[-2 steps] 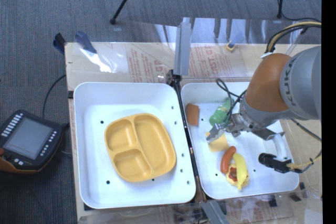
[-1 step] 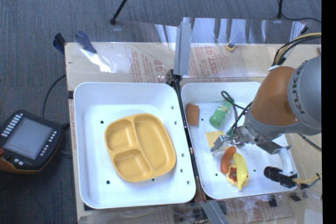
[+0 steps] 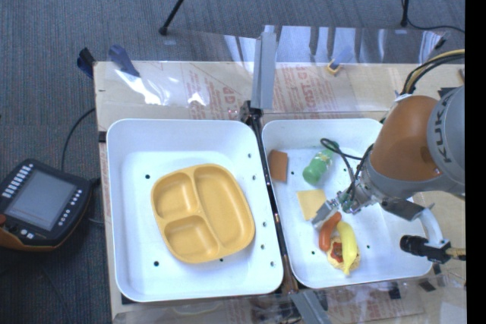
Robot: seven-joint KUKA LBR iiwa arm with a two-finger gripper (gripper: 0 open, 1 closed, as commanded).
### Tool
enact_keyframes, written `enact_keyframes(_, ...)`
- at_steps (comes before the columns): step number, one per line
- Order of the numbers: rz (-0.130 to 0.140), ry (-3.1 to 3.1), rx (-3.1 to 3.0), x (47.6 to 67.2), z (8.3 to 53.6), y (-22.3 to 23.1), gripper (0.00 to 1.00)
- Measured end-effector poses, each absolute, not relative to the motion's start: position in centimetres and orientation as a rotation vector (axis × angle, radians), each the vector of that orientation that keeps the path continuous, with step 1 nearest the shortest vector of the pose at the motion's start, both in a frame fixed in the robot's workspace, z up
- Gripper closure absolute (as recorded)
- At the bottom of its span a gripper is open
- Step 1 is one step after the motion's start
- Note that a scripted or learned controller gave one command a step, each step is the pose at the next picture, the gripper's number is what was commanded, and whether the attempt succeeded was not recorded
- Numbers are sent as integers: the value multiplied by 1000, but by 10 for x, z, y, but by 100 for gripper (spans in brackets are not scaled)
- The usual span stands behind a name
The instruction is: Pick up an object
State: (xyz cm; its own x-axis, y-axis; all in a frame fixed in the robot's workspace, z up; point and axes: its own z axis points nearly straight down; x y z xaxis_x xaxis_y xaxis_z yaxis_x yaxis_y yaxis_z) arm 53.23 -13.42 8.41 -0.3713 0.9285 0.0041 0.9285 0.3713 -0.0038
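Nearest the camera, a yellow banana (image 3: 347,246) and red sausage (image 3: 329,231) lie together in the right bin (image 3: 304,277). Gripper (image 3: 328,210) hovers narrowly parted just above the sausage, holding nothing. Approach step; next move calls for descent and closure.

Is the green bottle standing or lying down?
Lying down: the green bottle rests on its side on the right bin's floor, cap toward the upper right.

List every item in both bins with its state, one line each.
Tray: flat in left bin, compartments bare.
Bottle: lying on its side in right bin.
Brown block: by left wall.
Cheese slice: lying flat.
Banana: lying beside hot dog.
End effector: low over hot dog.
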Motion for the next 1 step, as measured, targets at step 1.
enact_keyframes(1, 1, -2588, -1764, 532, 91, -136, 100)
